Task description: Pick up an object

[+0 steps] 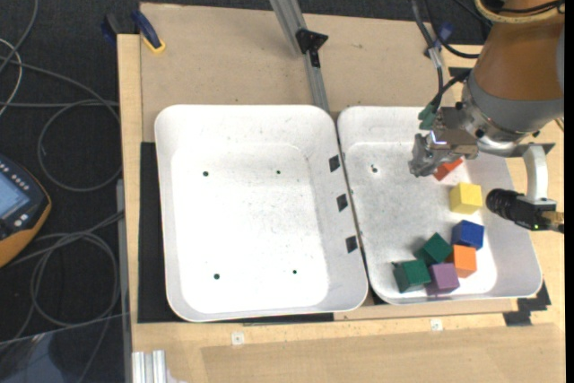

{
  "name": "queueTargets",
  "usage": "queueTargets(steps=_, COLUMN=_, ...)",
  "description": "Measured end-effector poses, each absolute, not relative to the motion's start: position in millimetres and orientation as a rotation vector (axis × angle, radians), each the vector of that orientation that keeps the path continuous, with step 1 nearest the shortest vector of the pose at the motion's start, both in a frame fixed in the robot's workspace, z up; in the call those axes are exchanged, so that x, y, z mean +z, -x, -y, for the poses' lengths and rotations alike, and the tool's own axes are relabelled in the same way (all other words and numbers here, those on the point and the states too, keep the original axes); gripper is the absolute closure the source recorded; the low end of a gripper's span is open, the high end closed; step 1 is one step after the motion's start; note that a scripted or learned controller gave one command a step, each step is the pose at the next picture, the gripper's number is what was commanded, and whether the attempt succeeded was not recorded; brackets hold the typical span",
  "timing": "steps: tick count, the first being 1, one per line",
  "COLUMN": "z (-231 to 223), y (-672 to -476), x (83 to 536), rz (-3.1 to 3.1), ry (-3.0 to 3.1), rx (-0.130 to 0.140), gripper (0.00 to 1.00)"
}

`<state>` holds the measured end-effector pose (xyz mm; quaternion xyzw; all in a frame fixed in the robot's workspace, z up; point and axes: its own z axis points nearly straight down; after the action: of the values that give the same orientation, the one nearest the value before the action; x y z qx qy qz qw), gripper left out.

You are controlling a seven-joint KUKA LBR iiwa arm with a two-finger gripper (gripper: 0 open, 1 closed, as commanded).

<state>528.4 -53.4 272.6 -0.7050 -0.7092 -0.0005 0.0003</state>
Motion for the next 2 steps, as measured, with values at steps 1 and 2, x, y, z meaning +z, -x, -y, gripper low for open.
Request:
queueTargets(steps=1, z=3.2, y=-539.8, x=263.6, rz=2.227, ry=2.213, rx=-0.002, gripper=1.00)
queueTargets(steps=2, z=-50.3, y=-562.9, x=248.0, rz=2.228, ry=2.213, rx=-0.003, gripper=1.00)
